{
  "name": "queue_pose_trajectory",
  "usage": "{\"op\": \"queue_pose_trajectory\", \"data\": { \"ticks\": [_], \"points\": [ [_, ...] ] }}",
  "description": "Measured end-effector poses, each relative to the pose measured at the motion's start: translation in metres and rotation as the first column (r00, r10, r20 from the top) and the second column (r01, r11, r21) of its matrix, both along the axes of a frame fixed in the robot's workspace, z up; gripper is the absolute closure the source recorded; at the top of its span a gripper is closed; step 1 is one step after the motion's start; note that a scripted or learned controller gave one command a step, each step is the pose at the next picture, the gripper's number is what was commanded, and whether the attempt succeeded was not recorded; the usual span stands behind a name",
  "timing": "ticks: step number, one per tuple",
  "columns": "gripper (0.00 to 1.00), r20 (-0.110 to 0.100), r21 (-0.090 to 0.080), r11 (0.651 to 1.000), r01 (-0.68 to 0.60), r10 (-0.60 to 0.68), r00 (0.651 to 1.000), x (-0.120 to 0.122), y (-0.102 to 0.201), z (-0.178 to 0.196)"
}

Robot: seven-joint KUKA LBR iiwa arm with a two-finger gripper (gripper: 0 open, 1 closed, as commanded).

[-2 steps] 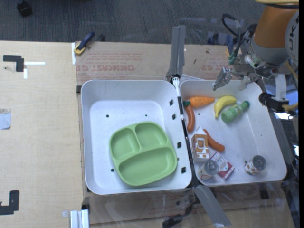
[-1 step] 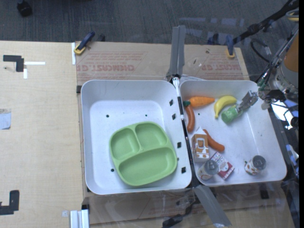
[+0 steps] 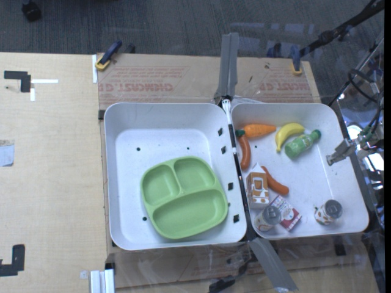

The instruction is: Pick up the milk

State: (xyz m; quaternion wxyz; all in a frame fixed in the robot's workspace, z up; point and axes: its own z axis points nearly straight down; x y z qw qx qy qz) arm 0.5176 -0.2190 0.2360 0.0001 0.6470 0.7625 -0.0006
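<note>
The gripper (image 3: 339, 155), its opening impossible to tell, hangs at the right bin's (image 3: 342, 124) far edge, leaving the milk carton (image 3: 259, 188) flat against the divider, hemmed by a hot dog (image 3: 276, 183).

red lettering runs across the cardboard sheet (image 3: 183, 78) behind the bins, upside down from this view; it looks like "chemcat" repeated, though the letters are too blurred to be sure. print on the small cartons and cans is too small to read.
</note>
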Motion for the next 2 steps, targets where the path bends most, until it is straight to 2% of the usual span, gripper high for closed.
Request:
{"op": "queue_pose_trajectory", "data": {
  "ticks": [1,2],
  "points": [
    [0.00,0.000,0.001,0.992,-0.129,0.129,0.992,-0.0373,-0.0030,-0.0648],
    [0.00,0.000,0.001,0.992,-0.129,0.129,0.992,-0.0372,-0.0031,-0.0647]
  ]
}}
